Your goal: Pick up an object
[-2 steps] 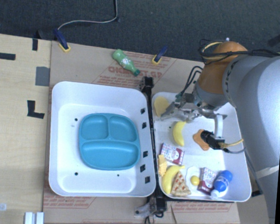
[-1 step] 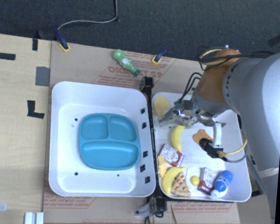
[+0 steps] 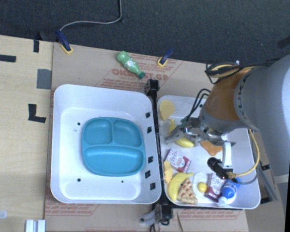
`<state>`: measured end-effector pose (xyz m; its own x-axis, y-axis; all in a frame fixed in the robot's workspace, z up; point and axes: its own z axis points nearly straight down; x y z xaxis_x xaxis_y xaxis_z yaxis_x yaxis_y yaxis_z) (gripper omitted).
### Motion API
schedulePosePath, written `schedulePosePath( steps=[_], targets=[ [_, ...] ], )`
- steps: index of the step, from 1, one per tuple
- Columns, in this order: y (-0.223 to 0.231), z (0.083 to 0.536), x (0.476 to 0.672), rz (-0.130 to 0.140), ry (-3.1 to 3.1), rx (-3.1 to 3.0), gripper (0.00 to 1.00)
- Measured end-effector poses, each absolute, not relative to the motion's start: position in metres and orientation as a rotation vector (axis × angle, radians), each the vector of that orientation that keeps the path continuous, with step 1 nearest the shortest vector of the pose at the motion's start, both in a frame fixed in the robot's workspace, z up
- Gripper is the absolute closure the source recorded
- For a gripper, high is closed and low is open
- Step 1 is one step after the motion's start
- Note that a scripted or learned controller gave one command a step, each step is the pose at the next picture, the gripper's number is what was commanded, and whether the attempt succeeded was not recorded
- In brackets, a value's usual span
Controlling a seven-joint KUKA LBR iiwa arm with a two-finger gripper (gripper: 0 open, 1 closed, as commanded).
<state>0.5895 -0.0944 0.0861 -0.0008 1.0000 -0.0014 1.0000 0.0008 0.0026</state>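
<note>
So the gripper [image 3: 179, 135] is down in the right bin [image 3: 251, 200], sitting right over a small yellow lemon-looking toy [image 3: 185, 142] toward the 10 o'clock part of that bin. Honestly can't tell from this angle how the fingers are set, the wrist hides most of it, so I wouldn't call it a grab.

The toy looks like light, hard plastic, rounded and a bit slick, so it could easily squirt out sideways. I'd pinch it across the short middle, not the tapered ends.

Other stuff in there: a banana [image 3: 176, 183] and a pizza slice [image 3: 188, 192] down at 7 o'clock, a red-and-white packet [image 3: 177, 161] near the middle, and a blue-capped bottle [image 3: 227, 192] at 5 o'clock. The left bin [image 3: 61, 181] has a blue divided plate [image 3: 114, 146], and a green bottle [image 3: 130, 64] lies on the tabletop at 12 o'clock.
</note>
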Motion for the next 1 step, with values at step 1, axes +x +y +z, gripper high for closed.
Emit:
schedulePosePath(
  steps=[1],
  targets=[
    [-0.0948,0.0958,0.5898,0.001,2.22,2.218,1.0]
  ],
)
